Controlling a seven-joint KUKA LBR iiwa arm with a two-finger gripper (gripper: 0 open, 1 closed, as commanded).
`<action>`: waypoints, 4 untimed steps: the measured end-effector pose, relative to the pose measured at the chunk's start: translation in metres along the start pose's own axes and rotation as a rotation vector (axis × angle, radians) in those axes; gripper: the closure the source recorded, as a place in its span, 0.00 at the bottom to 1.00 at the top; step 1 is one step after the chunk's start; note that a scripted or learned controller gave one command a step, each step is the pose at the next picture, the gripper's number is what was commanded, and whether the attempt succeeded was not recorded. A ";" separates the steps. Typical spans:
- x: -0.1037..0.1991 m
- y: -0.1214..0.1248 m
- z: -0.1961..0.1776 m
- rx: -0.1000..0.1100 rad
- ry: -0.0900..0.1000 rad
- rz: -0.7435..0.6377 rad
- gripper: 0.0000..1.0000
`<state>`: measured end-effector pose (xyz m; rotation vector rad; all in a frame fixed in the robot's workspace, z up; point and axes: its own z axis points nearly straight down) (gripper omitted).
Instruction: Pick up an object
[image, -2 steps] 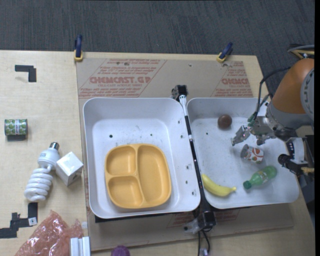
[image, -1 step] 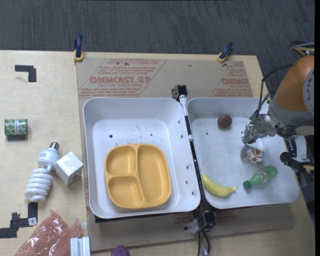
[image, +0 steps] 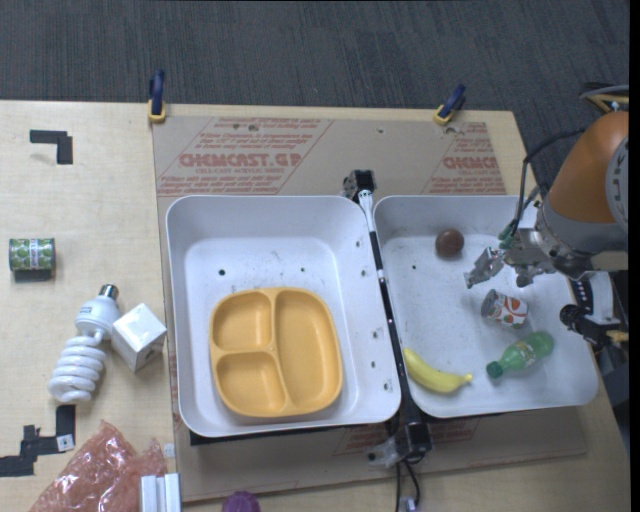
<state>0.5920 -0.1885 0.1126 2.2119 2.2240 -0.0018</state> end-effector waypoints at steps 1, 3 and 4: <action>0.042 -0.041 0.020 0.003 0.004 0.006 0.00; -0.034 -0.042 -0.027 0.001 0.002 0.005 1.00; -0.034 -0.042 -0.027 0.001 0.003 0.005 0.00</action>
